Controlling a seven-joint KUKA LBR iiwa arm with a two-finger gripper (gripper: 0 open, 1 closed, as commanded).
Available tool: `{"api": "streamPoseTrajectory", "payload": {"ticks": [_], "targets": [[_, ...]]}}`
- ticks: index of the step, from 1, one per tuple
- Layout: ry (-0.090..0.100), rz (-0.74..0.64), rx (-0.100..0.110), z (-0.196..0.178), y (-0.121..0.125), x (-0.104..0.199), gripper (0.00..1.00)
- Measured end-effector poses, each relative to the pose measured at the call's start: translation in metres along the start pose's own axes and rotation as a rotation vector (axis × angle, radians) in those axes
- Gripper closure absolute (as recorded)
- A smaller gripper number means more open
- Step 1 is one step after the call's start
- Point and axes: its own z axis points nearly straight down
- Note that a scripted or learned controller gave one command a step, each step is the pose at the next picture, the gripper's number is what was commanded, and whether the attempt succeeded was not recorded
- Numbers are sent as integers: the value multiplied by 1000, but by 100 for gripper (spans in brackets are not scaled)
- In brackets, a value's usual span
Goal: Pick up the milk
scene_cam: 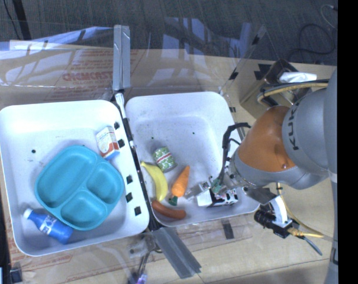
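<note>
The milk (pixel 106 141), a small white carton with a red and blue label, is lying in the left bin (pixel 13 158), close against the divider between the two bins and just beside the upper right corner of the blue tray (pixel 78 185). It is tilting slightly, with its top pointing up the frame. Little room is showing between the carton and the bin wall on its right; the side toward the tray is tight too, while the floor above it is lying open.

The arm (pixel 285 141) is reaching in from the right and hanging over the right bin (pixel 184 108), well apart from the milk. Its claw (pixel 217 195) is sitting low near the bin's lower right corner, close to the front rim. Nothing is showing between its fingers, and how far apart they are standing cannot be told.

In the right bin a banana (pixel 156 179), a carrot (pixel 180 182), a sausage (pixel 168 210) and a small green can (pixel 164 158) are crowding the lower left part, near the divider. The upper half of that bin is lying bare.

In the left bin a blue bottle (pixel 48 225) is lying near the front left corner, just below the tray. The tray is taking up most of the floor there, leaving narrow strips along the walls.
</note>
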Motion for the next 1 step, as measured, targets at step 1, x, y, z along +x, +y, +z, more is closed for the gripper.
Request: {"api": "streamPoseTrajectory", "payload": {"ticks": [1], "targets": [[2, -4, 2, -9, 0, 0, 100]]}}
